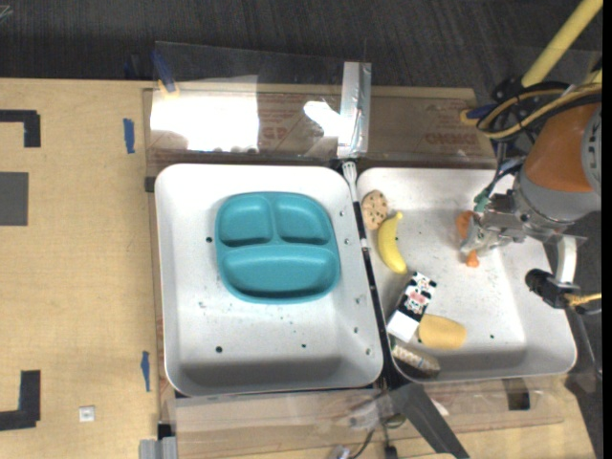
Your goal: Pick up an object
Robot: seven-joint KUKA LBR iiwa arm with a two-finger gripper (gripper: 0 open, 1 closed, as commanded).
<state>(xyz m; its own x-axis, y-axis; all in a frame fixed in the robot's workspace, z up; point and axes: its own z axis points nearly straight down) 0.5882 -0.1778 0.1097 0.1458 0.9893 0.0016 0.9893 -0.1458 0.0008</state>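
Gripper (475, 237) lowered into right bin (507, 347), its fingers' spread indiscernible, beside a small orange object (464, 224) targeted for pickup.

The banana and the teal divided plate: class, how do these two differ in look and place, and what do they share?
The banana is yellow, slim and curved; the teal divided plate is broad, rounded and split into three compartments. The banana lies in the right bin near its left wall; the plate sits mid left bin. The plate is far larger. Both lie flat, apart from the pincer.
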